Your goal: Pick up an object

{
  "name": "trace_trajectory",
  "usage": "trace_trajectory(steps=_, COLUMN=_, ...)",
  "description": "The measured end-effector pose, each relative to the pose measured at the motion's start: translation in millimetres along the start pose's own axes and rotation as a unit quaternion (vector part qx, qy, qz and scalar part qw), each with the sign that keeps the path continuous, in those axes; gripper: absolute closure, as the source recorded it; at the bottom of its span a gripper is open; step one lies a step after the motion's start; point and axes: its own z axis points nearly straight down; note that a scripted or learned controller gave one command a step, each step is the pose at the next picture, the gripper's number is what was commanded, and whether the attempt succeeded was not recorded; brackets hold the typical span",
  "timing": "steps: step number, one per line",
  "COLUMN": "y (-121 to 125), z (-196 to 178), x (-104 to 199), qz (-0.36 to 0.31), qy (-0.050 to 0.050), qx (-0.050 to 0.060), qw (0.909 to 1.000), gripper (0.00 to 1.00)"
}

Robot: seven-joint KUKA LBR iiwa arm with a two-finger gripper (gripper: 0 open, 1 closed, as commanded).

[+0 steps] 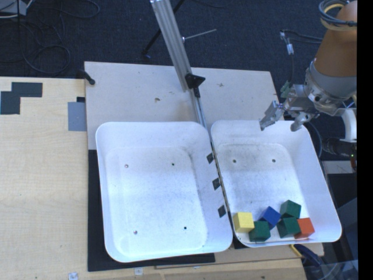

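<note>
Dark carpet strewn with cables surrounds your bench, where two shallow white bins sit side by side on a pale board. An aluminium rail [175, 45] slants in from twelve o'clock toward the seam between them.

Your targets are all in the right bin [303, 150], huddled at its five o'clock corner: a yellow block [243, 220], a blue block [271, 215], three green blocks [291, 207] and an orange block [304, 227]. They sit touching or just beside one another, pressed close to the bin's near wall. The left bin [116, 156] carries only specks and small marks.

Your gripper [285, 119] hangs above the right bin's one o'clock rim, well apart from the cluster. Its two fingers look spread apart with nothing between them.

Watch the crowding, in my judgement. With the blocks packed this tightly, a finger could land on top of a neighbour instead of sliding beside the chosen one, and the close would then shove blocks aside or catch a corner only. The sloped wall at the corner may also block one finger from getting low enough. The yellow block, at the cluster's nine o'clock edge, looks the most open.
</note>
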Motion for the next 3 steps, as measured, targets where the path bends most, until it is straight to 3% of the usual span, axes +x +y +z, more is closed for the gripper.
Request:
trace_trajectory(steps=1, y=-2.9, z=-0.5, x=35.6, qz=-0.001, qy=0.001, qx=0.001, qw=1.0000, gripper=0.00)
trace_trajectory(steps=2, y=-28.7, z=63.5, x=41.0, qz=0.001, qy=0.000, qx=0.004, qw=1.0000, gripper=0.00)
trace_trajectory(steps=3, y=-74.4, z=61.1, x=65.7, qz=0.001, qy=0.001, qx=0.002, qw=1.0000, gripper=0.00)
